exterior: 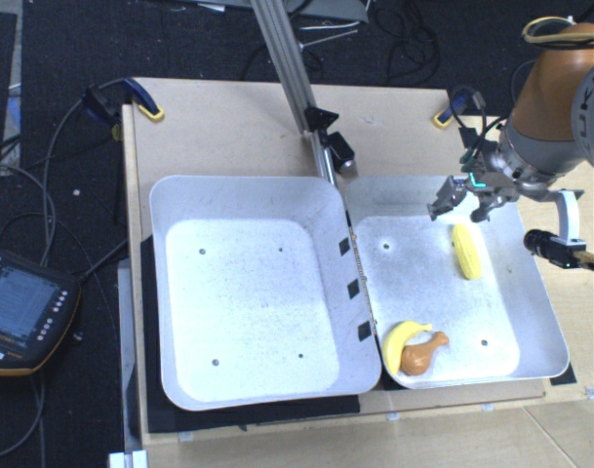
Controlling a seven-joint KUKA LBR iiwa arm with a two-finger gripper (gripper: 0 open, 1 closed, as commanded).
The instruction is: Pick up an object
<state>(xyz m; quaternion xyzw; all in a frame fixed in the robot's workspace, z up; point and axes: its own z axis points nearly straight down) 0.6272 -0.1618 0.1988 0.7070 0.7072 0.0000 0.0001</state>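
Hovering over the right-hand shallow white bin [531, 354], the grey two-finger gripper [459, 203] is spreading its fingers apart with nothing between them, so the approach step seems in hand. The yellow corn-cob-shaped toy [466, 250] is lying just below it; next it likely needs lowering around that cob. A yellow banana [402, 338] and brown drumstick toy [420, 353] are sitting farther toward the bin's front edge.

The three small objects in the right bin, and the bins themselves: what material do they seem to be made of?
The corn cob, banana and drumstick look like moulded plastic toy food: flat uniform colours, smooth, slightly glossy. The left bin and right bin look like thin matte white plastic or painted sheet, with rounded pressed corners and fine dark speckling; which one, the picture leaves open.
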